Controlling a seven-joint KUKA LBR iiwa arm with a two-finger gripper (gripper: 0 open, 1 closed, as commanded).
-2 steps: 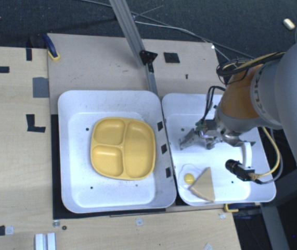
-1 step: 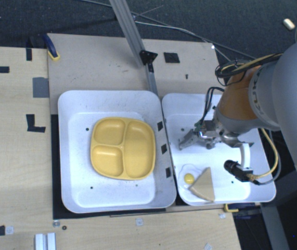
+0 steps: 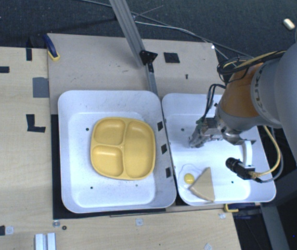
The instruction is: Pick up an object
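currently gripper (image 3: 196,141) over right bin (image 3: 175,139), finger state indeterminate; descend vertically, centre on wedge (image 3: 204,184).

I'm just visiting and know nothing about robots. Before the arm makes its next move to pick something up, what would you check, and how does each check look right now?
1. Something to pick is in the right bin: ok, a tan wedge and a small yellow ball lie near its front.
2. Hand is over that bin: ok.
3. Hand is above a target: not ok, both lie nearer the front edge than the hand.
4. Hand is free of objects: cannot tell.
5. The targets have room around them: not ok, ball and wedge lie very close together.
6. The yellow divided plate is out of the way: ok, it sits in the left bin.
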